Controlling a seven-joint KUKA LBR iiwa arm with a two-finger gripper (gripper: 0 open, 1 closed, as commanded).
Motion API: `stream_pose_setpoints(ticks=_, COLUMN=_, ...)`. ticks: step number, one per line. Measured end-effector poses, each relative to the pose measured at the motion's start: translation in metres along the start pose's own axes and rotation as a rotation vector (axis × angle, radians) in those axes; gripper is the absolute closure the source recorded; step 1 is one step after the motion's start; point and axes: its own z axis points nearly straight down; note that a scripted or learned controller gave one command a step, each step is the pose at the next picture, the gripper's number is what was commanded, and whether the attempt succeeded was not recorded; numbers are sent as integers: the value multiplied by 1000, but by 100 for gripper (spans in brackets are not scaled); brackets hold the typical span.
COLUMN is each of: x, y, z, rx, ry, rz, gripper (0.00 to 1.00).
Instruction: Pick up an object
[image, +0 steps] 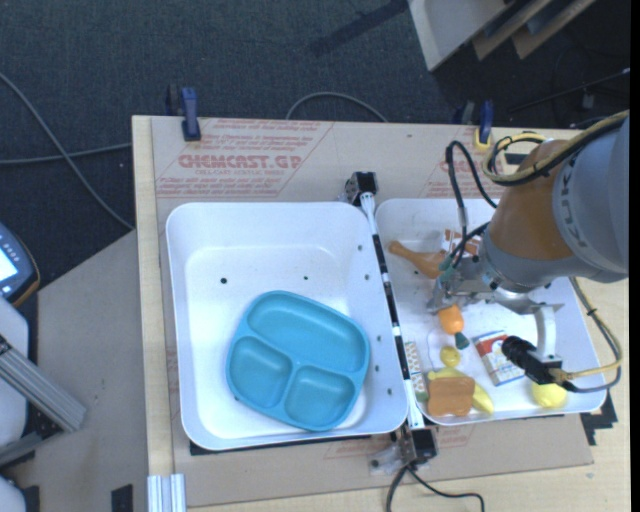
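Camera view: you look down at a slant on a bench with two white bins side by side.
Left bin (190, 300): you have one item here, a blue divided tray (297, 360) with three compartments, lying flat toward the near side.
Right bin (415, 215): you have a cluster of small things, all in the near half.
Orange ball (452, 320): sits near the bin's middle, just below the gripper.
Tan bone-shaped piece (418, 258): lies toward the far left of this bin.
Small yellow-green piece (450, 356): just under the orange ball.
Brown block (451, 394): at the near edge, touching a yellow piece (483, 400) on its right.
Red and white packet (497, 357): right of the small pieces, partly under a black part of the arm.
Yellow lump (548, 394): near right corner.
Arm (590, 200): grey with an orange band, reaching in from the right over the right bin.
Gripper (447, 287): low over the right bin, just above the orange ball; you cannot tell how its grip stands.
Clamps (187, 108): blue, on the bench's far edge.
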Motion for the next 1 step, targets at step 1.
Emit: stream_pose_setpoints(ticks=1, x=79, y=24, z=-96, rx=-12, ry=1, rz=-10, gripper=100)
